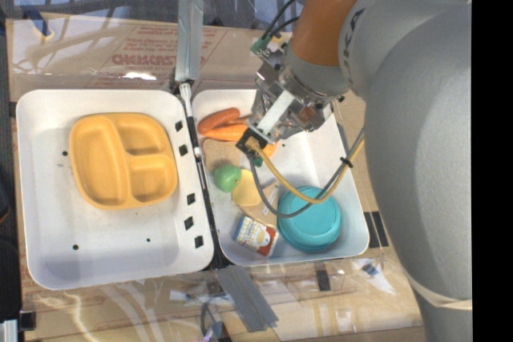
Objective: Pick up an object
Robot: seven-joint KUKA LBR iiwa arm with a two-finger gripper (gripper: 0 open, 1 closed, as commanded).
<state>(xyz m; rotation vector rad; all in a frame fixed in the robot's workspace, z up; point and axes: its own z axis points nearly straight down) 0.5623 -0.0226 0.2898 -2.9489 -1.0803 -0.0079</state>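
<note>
The right bin (353, 240) holds an orange carrot (218, 120) at its back left, a green apple-like ball (226, 177), a pale yellow piece (248, 195), a small can with a red and white label (254, 235) and a teal bowl (310, 222). My gripper (276, 120) hangs low over the back of this bin, just right of the carrot. The wrist and its fittings hide the fingertips.
The left bin (40, 172) holds a yellow divided plate (123, 158). A ridge with black clips (192, 180) separates the two bins. The grey arm (409, 92) covers the right side of the bench.
</note>
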